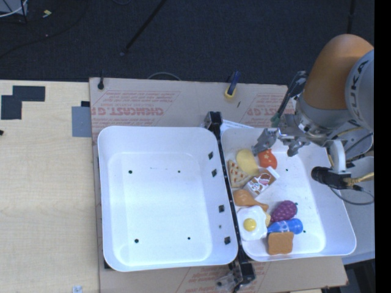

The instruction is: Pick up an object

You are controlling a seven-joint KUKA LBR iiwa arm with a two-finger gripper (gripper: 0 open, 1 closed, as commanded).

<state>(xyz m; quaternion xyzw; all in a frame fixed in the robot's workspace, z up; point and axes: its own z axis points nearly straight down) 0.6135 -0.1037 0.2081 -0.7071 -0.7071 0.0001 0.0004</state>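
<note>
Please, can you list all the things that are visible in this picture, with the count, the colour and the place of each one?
white bins: 2, white, side by side on the bench
toy tomato: 1, red, right bin, upper part
lemon-like toy: 1, yellow, left of the tomato
waffle: 1, tan, near the divider
fried egg: 1, white and yellow, right bin, lower part
grapes: 1, purple, right of the egg
blue toy: 1, blue, under the grapes
toast: 1, orange-brown, bin's lower edge
clamp: 1, blue and yellow, board's top edge
end effector: 1, grey, above the tomato
</note>
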